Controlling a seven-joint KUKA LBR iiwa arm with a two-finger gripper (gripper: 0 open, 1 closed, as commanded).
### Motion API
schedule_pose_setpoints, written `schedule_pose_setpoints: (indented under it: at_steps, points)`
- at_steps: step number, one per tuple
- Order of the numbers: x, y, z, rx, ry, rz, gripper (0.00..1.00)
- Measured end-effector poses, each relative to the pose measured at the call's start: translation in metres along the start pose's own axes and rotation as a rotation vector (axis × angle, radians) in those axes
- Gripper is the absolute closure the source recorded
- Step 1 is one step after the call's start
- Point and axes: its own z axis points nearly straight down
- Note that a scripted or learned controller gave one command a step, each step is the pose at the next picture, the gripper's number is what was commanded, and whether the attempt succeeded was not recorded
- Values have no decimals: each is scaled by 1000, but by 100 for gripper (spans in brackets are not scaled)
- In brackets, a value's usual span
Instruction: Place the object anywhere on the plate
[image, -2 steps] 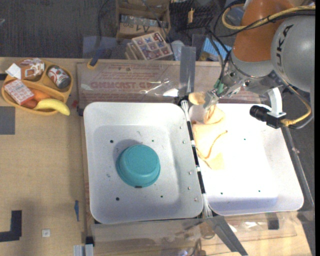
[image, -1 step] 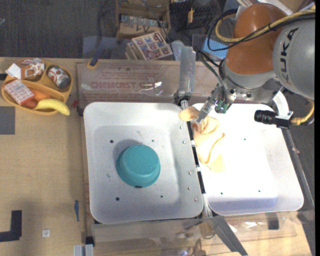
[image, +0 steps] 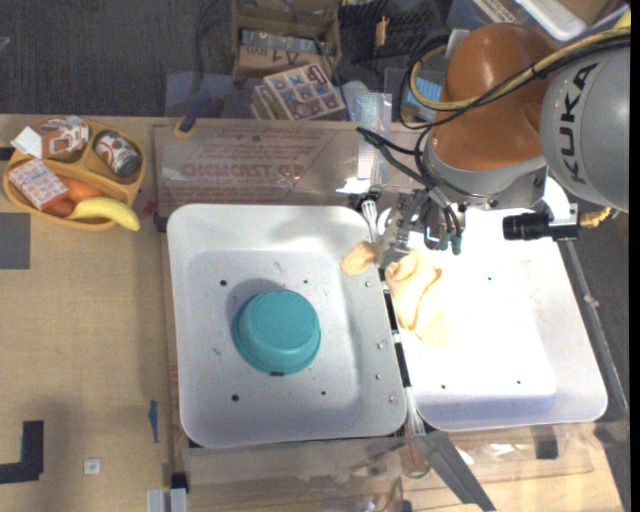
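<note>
Over the seam between the two bins, we see the gripper (image: 392, 238) hanging low at the far end of the divider, arm coming in from the right w/ its orange band above the wrist. A pale yellow floppy object (image: 418, 292) sits right under it: one lobe pokes over onto the left bin's (image: 200, 240) far right edge, the rest trails down along the near-left part of the right bin (image: 530, 370). Its top end is up against the fingertips, but we cannot tell if the fingers are spread or closed, or whether the thing is actually between them; too much cable & glare there.

Approx. mid-floor of the left bin is the teal plate (image: 278, 331), looking more like an upturned bowl, well apart from the yellow object and w/ nothing on it. So the object is not on the plate yet.

At the bench's far left corner, outside the bins, a yellow tray (image: 20, 185) carries a banana (image: 105, 211) & other toy food.
</note>
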Motion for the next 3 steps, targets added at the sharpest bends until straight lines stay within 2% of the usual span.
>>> schedule_pose_setpoints:
  at_steps: [1,2,3]
  points:
    - [48,19,7,0,0,-245,100]
    - [88,49,8,0,0,-247,100]
    - [88,49,8,-1,0,-247,0]
